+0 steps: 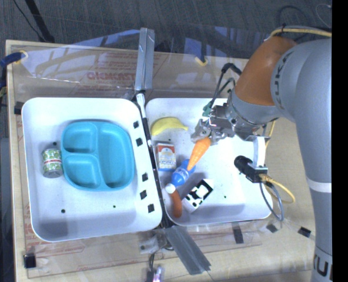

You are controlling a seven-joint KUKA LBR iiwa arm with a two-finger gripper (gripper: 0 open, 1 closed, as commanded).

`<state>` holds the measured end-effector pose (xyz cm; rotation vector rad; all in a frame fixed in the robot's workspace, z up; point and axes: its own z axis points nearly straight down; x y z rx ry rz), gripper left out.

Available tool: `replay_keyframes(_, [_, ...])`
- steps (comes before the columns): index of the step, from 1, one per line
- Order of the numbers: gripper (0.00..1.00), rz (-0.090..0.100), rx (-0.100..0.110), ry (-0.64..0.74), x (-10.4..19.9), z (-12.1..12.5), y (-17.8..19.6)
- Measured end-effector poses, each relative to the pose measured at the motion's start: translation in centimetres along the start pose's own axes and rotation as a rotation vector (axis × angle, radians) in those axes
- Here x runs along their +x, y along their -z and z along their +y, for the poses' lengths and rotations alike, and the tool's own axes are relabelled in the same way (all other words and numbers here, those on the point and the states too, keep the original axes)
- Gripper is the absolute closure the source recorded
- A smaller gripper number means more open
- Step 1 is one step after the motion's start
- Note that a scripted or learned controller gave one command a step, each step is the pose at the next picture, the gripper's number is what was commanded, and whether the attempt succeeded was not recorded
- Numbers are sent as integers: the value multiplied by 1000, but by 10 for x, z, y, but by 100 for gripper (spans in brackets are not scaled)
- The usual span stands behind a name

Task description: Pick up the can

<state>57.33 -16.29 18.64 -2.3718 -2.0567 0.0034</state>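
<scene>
— Orange is what catches my eye first: that carrot lying just under the gripper in the right bin. Is it going for that?

— It shouldn't be. The job is the can, and that one lies on its side in the left bin, close to the bin's left wall, right beside the blue tray.

— So the arm is over the wrong bin entirely.

— Well apart from it, yes. The gripper hangs near the far edge of the right bin, above the carrot's top end, with the banana a bit further left.

— Is it holding anything? Are the fingers spread?

— I can't tell from here; the wrist hides them.

— What would you want from it?

— Lift clear of the clutter, cross the divider between the bins, and come down over the can with the fingers straddling its round sides, not its ends. The gap between the bin wall and the tray looks tight, so I'd line the fingers up along that gap, or one will land on the tray's rim.
</scene>
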Motion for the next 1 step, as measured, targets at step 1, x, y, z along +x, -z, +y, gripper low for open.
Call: replay_keyframes(1, [100,-1,-1,184,31,31,30])
